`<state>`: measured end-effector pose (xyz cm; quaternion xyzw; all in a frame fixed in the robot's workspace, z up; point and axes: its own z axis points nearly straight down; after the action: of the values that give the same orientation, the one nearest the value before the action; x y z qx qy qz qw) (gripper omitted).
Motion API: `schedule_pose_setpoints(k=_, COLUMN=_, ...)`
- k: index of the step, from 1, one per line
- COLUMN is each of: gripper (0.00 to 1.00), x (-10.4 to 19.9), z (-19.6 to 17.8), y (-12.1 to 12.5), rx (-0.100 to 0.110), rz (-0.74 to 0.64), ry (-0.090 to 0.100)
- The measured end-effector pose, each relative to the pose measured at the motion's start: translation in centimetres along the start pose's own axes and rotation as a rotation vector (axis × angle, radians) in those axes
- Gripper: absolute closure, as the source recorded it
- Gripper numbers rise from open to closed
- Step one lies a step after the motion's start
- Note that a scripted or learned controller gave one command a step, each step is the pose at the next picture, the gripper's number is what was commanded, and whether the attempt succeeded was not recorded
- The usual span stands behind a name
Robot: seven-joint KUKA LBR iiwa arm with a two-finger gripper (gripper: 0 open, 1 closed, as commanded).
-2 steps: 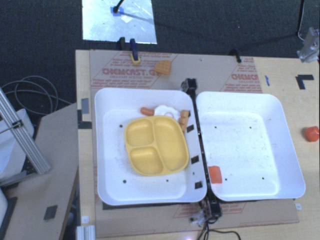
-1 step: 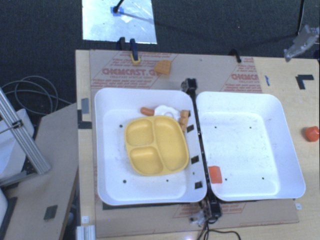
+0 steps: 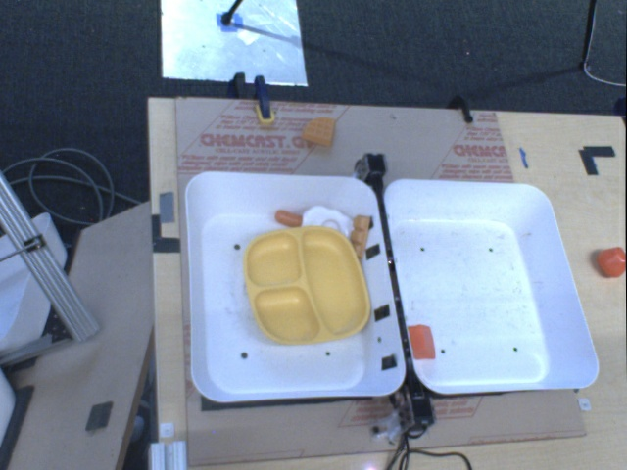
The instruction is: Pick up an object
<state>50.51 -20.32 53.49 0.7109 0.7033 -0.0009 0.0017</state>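
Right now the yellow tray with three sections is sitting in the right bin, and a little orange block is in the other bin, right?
Not quite. The camera view shows the yellow tray with three sections sitting in the left bin, not the right one. The little orange block is in the other bin, the right bin, near its front left corner.

The pincer's pose and its state cannot be told from this camera view
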Motion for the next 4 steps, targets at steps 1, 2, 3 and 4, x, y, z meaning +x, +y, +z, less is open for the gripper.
schedule_pose_setpoints(k=1, gripper=0.00, x=0.68, z=-0.04, y=0.34, rx=-0.002, rz=-0.014, ry=0.002)
schedule_pose_setpoints(k=2, gripper=0.00, x=0.68, z=-0.04, y=0.34, rx=-0.002, rz=-0.014, ry=0.002)
schedule_pose_setpoints(k=3, gripper=0.00, x=0.68, z=-0.04, y=0.34, rx=-0.002, rz=-0.014, ry=0.002)
schedule_pose_setpoints(k=4, gripper=0.00, x=0.68, z=-0.04, y=0.34, rx=-0.002, rz=-0.014, ry=0.002)
